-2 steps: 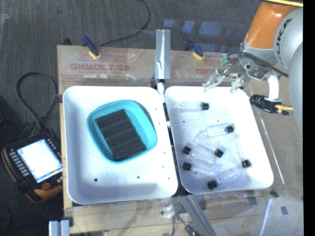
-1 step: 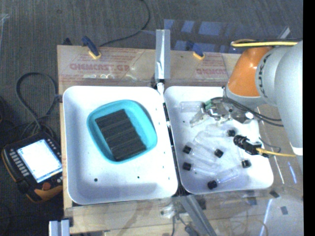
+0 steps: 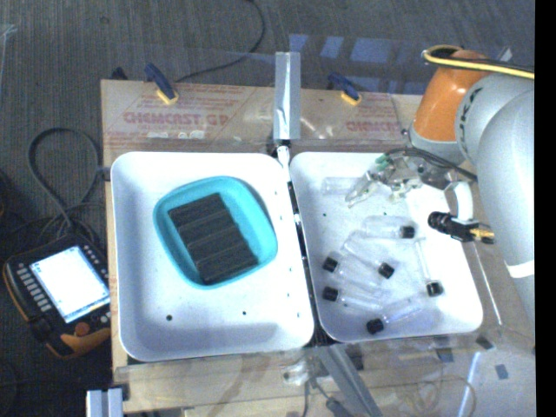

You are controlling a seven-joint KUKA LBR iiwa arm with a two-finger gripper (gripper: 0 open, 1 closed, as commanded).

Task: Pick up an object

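Several clear plastic tubes with black caps lie scattered in the right bin (image 3: 306,233), among them one near the front (image 3: 395,314) and one near the middle (image 3: 369,263). My gripper (image 3: 372,183) hangs over the back of this bin, above and behind the tubes, with the grey arm (image 3: 512,172) and its orange band (image 3: 443,102) coming in from the right. Nothing can be made out in the gripper. In the left bin (image 3: 130,259) sits a blue tray (image 3: 171,200) holding a black ridged block (image 3: 211,237).
A black-tipped fitting (image 3: 452,224) on the arm hangs over the right bin's right side. A handheld pendant with a lit screen (image 3: 56,289) lies on the floor at the left. Blue clamps (image 3: 161,81) grip the bench's back edge.
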